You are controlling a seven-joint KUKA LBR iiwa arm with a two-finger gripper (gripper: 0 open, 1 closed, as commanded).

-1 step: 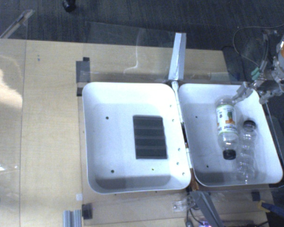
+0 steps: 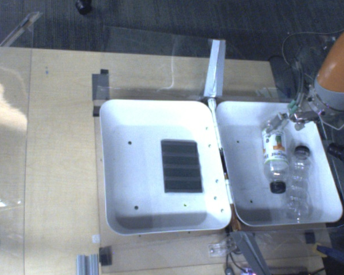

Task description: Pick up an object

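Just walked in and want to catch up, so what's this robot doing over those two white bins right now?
The grey and orange arm reaches in from the right over the right bin, with its gripper above the upper end of a clear plastic bottle lying there beside a second clear bottle. Nothing looks lifted yet. The left bin holds a dark ribbed rectangular object.

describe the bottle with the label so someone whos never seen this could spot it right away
Start at the two white bins and take the right bin, the one nearest the arm. Two clear plastic bottles lie near its right side; the labelled bottle is the left one, with a black cap at its lower end. Its white label with green and orange print sets it apart from the bare clear bottle beside it.
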